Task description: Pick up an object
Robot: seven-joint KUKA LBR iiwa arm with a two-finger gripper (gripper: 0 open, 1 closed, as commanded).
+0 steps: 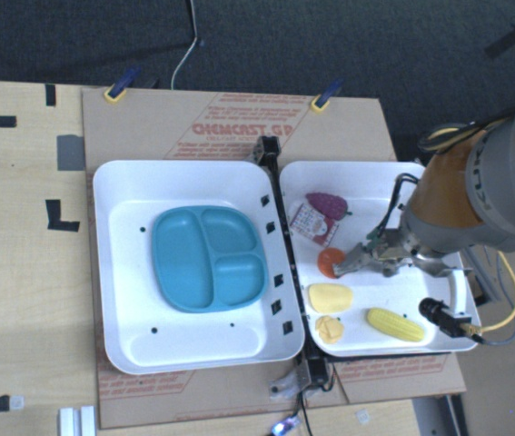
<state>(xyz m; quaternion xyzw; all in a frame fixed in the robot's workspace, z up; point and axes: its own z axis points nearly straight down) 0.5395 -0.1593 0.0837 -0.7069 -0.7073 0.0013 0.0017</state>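
The right bin [357, 173] holds several small toy foods: a purple piece [328, 204], a red-and-white packet [310, 222], a small orange-red ball [330, 262], a pale yellow piece [329, 296], a small yellow-orange piece [329, 328] and a yellow corn cob [395, 324]. My gripper [355, 259] reaches in from the right and sits low in this bin, its tip just right of the orange-red ball and close to it. Whether it touches the ball cannot be told.
The left bin [116, 207] carries a blue divided plate [208, 256] at its middle. A black divider [280, 234] runs between the bins. The grey arm with its orange band [443, 193] covers the right bin's right side. Cardboard lies under both bins.
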